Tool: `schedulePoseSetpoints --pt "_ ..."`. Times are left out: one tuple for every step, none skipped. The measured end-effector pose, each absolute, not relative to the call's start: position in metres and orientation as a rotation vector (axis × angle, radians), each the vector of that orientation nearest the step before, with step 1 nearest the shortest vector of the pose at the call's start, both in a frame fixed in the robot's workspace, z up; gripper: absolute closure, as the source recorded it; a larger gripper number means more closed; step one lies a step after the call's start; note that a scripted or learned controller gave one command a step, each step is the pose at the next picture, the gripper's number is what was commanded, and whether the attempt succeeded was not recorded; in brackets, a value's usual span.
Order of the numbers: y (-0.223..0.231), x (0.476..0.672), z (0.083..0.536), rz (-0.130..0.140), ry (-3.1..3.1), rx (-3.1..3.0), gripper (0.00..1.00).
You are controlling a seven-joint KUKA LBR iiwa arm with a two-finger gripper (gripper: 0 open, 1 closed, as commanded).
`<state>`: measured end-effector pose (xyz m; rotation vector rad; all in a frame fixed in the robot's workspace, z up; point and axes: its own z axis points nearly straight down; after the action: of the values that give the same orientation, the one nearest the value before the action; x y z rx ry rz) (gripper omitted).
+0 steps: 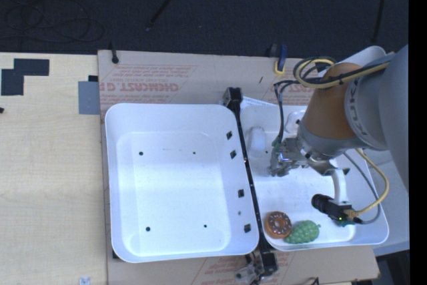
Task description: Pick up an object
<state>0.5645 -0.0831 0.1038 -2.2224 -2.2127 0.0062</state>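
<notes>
My gripper [279, 163] reaches down into the right bin [373, 231], low over its floor near the middle. A pale, whitish object [256, 138] lies just up and left of it, by the divider. At the bin's front edge sit a brown doughnut-like toy [277, 224] and a green bumpy toy [303, 232], side by side. The arm's orange band and grey wrist [333, 113] cover the right bin's back part.
The left bin [117, 143] lies beside the right one, a black divider bar [244, 170] between them. A black cable fitting [333, 207] hangs off the wrist over the right bin's front. Cardboard lies under both bins.
</notes>
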Motion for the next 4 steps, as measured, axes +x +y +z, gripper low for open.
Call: schedulePoseSetpoints --pt "-0.084 0.564 0.113 0.008 -2.206 -2.227 1.0" --pt "-0.085 0.563 0.122 0.01 -2.2 -2.23 1.0" --pt "-0.087 0.563 0.131 0.012 -2.196 -2.231 1.0" --pt "-0.088 0.562 0.141 0.014 -2.193 -2.231 1.0"
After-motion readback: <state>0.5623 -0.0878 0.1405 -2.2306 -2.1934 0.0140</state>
